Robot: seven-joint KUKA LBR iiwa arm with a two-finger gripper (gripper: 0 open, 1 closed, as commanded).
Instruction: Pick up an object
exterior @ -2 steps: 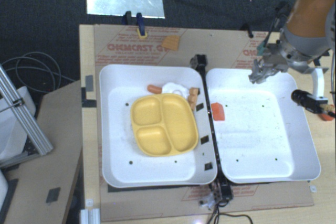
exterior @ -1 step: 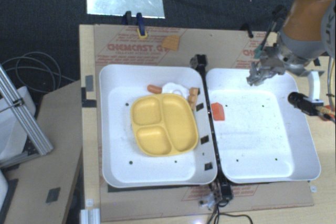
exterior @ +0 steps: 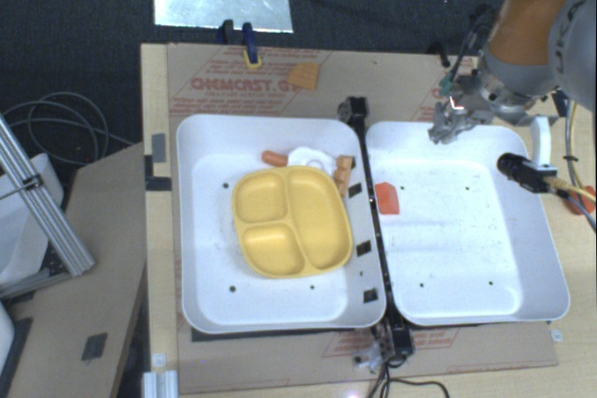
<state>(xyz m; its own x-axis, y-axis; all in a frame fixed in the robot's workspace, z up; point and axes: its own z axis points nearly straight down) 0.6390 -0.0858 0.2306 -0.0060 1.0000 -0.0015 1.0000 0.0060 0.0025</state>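
Looking down from the camera view, the gripper (exterior: 451, 121) hangs over the far edge of the right bin (exterior: 522, 294), nothing visibly in it, and I can't tell how wide it sits. An orange block (exterior: 385, 199) lies by that bin's left edge, probably the easiest grab. The left bin (exterior: 201, 294) has a yellow divided plate (exterior: 289, 221) in the middle, a little sausage (exterior: 274, 158) and a white piece (exterior: 310, 159) crowded behind it.
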